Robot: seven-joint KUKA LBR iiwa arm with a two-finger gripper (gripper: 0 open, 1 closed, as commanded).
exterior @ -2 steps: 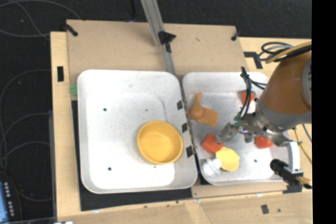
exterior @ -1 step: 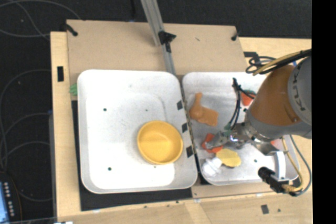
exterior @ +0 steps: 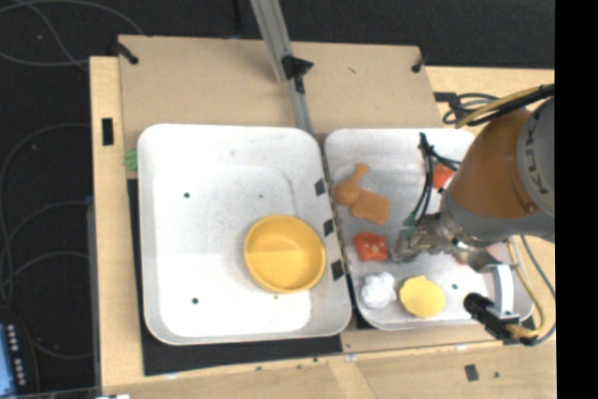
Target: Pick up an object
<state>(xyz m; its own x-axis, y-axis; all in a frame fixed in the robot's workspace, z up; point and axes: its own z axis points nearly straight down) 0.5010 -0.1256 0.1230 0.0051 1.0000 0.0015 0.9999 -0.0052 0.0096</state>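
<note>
A tan bench (exterior: 234,89) on dark flooring carries two white bins. The left bin (exterior: 187,173) holds a yellow bowl (exterior: 283,254). In the right bin (exterior: 374,149), the gripper (exterior: 411,243) hovers just right of a red object (exterior: 371,247); its opening cannot be told.

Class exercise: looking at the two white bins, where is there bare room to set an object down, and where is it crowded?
The left bin has the most room: its whole far half and left side are bare, with a yellow bowl near its right edge. The right bin is crowded: orange toy, red piece, white lump, yellow disc and the gripper. Its far strip is bare.
</note>
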